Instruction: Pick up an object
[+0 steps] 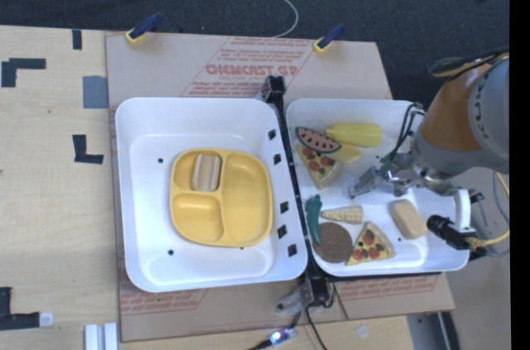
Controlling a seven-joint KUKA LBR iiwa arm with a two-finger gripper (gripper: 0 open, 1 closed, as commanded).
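Hovering in the right bin point(431, 261), the gripper point(364, 187) sits beside the pizza slice point(320, 165); jaw state cannot be determined.

A divided plate point(222, 198) lies in the left bin point(141, 125); toy foods point(348, 216) lie in the right bin point(431, 264).

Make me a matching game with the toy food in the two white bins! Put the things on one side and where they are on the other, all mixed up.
Things:
1. tan roll
2. corn cob
3. watermelon slice
4. brown cookie

Places:
A. near front edge of the right bin, beside a pizza slice
B. in the back-left compartment of the yellow tray, left bin
C. back of the right bin, right of the watermelon
D. back-left of the right bin, by the divider

Pairs: 1-B, 2-C, 3-D, 4-A
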